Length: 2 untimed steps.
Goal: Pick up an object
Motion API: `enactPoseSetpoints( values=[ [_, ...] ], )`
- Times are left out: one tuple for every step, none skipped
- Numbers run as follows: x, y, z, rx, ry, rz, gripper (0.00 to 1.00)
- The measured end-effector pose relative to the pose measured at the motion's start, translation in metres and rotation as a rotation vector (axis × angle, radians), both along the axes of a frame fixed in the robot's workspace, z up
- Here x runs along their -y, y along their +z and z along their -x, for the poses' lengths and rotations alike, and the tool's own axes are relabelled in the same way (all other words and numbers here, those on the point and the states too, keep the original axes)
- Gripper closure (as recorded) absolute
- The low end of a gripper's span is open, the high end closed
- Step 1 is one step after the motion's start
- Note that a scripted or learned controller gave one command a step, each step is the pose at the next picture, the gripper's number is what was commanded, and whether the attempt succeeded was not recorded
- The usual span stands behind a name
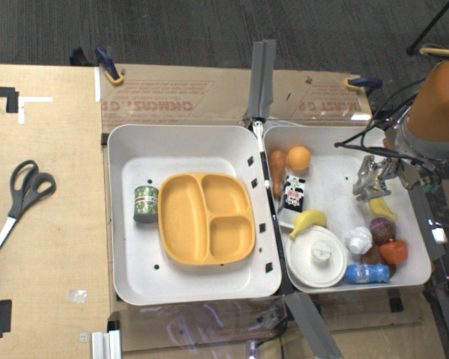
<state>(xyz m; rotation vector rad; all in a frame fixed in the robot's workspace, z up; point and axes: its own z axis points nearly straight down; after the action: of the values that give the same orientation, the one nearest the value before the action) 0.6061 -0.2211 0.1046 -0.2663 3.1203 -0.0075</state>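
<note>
the gripper (372,188) is hanging over the right bin (337,137) near its right wall, its metal fingers pointing down and left; whether they are spread or closed i cannot tell, and nothing is showing between them. the arm's orange band (436,99) is sitting at the frame's right edge, above the wrist.

just below the gripper a small yellow piece (382,208) is lying on the bin floor, close to the fingertips, though contact is unclear. below that a dark purple round fruit (382,229) is resting beside a red tomato-like object (393,251), and a white crumpled item (358,239) is sitting to their left. a blue bottle (367,274) is lying on its side along the front wall. a white round lidded bowl (316,256) is occupying the bin's front left, with a yellow banana (307,221) touching its top edge. further up, a small black-and-white carton (293,193) is standing near the divider, with an orange carrot (276,169) and an orange ball-shaped fruit (299,158) beside it.

in the left bin (127,200) a yellow divided tray (206,218) is lying flat, and a green can (145,203) is lying just at its left edge. on the wooden bench (52,275) well to the left, a pair of scissors (21,197) is lying.
</note>
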Motion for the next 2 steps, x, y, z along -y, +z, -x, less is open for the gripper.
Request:
enactPoseSetpoints(
  values=[
    [-0.0309,0.0038,-0.0549,-0.003,-0.050,-0.005,1.00],
    [-0.0307,0.0038,-0.0548,-0.003,-0.051,-0.004,0.00]
  ],
)
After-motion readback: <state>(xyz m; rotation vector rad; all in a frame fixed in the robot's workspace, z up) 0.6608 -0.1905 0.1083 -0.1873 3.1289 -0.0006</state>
